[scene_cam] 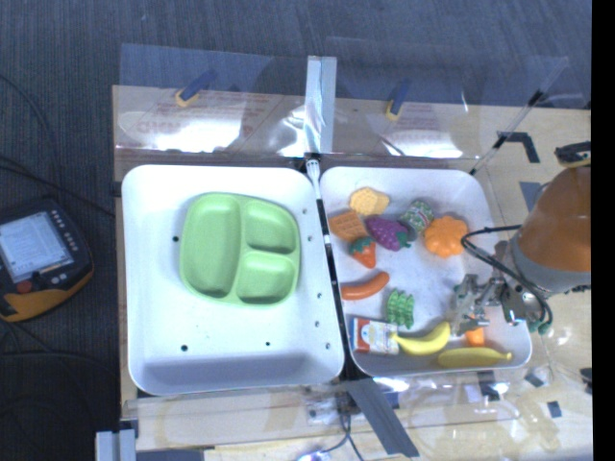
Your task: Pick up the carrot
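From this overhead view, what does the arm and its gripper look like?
The arm shows a broad orange band above a grey wrist section. Black cables loop from the wrist toward the gripper, a small grey metal assembly with thin fingers.

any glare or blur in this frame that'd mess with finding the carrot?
Camera view: strong glare on the clear plastic sheet behind both bins, none on the toys; the right bin is evenly lit with soft shadows; the frame is mildly soft overall; the small orange carrot sits right by the gripper, whose cables clutter that corner.
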`<action>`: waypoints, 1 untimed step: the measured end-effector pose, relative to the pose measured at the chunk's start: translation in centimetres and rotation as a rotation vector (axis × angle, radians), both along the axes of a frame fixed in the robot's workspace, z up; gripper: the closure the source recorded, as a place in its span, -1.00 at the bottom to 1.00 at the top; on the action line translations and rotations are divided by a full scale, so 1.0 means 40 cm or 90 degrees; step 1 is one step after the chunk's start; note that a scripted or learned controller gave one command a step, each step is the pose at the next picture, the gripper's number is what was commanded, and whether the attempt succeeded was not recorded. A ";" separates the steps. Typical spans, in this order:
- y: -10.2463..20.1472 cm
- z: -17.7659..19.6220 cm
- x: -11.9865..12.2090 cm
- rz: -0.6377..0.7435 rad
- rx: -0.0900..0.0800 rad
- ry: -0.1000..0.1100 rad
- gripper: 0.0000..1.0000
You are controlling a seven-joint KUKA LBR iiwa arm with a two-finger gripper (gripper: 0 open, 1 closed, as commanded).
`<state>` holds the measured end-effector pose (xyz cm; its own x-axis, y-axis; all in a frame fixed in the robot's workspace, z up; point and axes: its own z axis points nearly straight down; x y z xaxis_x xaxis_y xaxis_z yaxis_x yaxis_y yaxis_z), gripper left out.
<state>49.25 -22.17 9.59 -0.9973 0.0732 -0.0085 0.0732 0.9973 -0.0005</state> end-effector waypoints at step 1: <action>-0.002 -0.004 0.141 -0.146 0.000 0.000 1.00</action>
